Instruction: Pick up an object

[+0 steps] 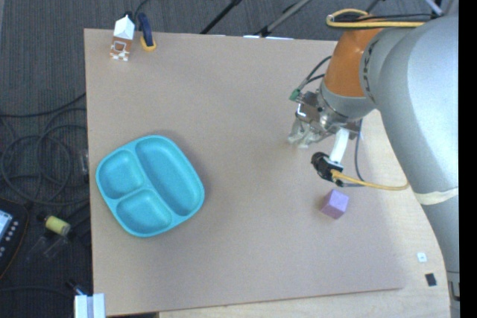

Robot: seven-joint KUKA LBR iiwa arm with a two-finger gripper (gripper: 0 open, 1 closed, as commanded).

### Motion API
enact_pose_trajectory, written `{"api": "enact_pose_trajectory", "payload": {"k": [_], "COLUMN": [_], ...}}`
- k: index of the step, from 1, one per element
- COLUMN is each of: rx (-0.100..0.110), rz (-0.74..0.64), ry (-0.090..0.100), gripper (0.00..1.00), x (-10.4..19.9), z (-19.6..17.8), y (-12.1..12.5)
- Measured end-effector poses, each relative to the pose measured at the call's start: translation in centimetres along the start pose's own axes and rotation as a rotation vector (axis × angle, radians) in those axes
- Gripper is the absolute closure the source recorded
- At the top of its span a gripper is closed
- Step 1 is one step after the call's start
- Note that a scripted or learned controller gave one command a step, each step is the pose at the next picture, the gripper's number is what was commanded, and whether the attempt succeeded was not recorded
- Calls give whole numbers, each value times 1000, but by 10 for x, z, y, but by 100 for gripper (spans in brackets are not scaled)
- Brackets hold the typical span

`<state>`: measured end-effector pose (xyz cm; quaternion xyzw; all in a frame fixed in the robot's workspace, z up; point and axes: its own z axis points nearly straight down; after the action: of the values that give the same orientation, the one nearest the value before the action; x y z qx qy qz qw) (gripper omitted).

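Observation:
A small purple cube (335, 203) lies on the tan board (246, 86), toward its right front. My gripper (302, 134) hangs over the board up and to the left of the cube, about a cube's width or two away from it and not touching it. Nothing shows held at the gripper. The grey arm with its orange band (350, 74) reaches in from the right and hides the board's right edge.
A light blue plate with three compartments (112, 197) sits at the board's left front. A little white and orange block (123, 36) and a blue and yellow item (146, 32) stand at the far left corner. Cables and tripod legs lie on the floor beyond.

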<state>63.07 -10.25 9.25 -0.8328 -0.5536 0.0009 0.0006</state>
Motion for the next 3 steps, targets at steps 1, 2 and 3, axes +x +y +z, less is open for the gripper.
{"api": "enact_pose_trajectory", "payload": {"k": [1, 2, 3], "rx": [-2, 0, 1], "rz": [-5, -5, -100], "ry": [-1, -1, 0], "gripper": [100, 0, 0], "x": [-30, -30, 84], "z": [-126, -125, -90], "y": [-17, -17, -74]}}
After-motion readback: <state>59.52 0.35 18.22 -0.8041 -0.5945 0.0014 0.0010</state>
